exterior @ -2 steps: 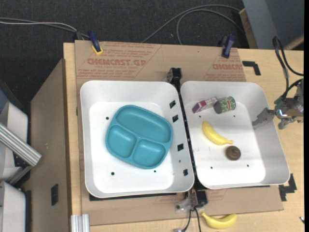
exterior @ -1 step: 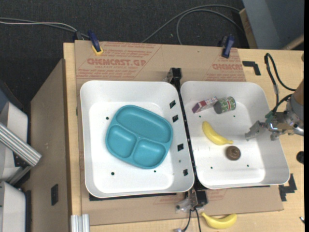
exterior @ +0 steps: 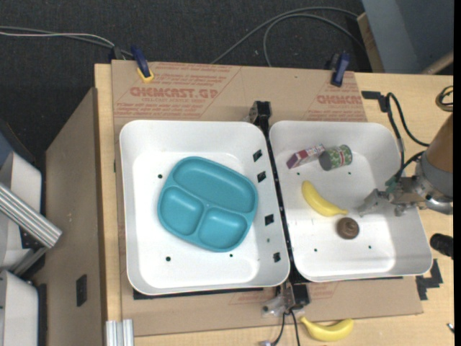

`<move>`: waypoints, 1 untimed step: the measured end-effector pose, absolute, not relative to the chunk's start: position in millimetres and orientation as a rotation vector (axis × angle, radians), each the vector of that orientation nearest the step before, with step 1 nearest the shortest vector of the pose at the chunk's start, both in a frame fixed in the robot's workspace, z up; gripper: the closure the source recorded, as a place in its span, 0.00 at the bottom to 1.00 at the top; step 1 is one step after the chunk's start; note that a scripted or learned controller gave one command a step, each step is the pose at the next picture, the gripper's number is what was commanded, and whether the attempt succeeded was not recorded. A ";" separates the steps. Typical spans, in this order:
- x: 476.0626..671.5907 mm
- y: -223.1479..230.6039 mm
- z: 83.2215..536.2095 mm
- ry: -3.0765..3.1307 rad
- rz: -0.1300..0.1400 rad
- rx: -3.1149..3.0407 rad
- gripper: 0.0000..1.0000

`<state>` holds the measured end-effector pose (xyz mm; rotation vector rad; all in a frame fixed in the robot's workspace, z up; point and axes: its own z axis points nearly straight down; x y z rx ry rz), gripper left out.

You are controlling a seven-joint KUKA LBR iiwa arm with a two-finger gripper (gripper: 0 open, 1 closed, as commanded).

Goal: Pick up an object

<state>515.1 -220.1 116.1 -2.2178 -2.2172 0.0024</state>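
Note:
The right bin (exterior: 374,254) holds a yellow banana (exterior: 320,200), a small brown round object (exterior: 348,228), a little can with a green label (exterior: 336,157) lying on its side, and a purple and white box (exterior: 305,156) next to it. My gripper (exterior: 376,201) reaches in from the bin's right side, low over the floor. It sits just right of the banana and above-right of the brown object, with nothing visibly held.
A teal divided plate (exterior: 207,202) lies in the left bin (exterior: 144,157). A second banana (exterior: 331,329) lies outside the bins at the bench's front edge. Clamps and cables run along the back of the bench.

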 end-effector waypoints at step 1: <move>516.4 -216.8 84.2 -2.219 -0.006 -2.213 0.00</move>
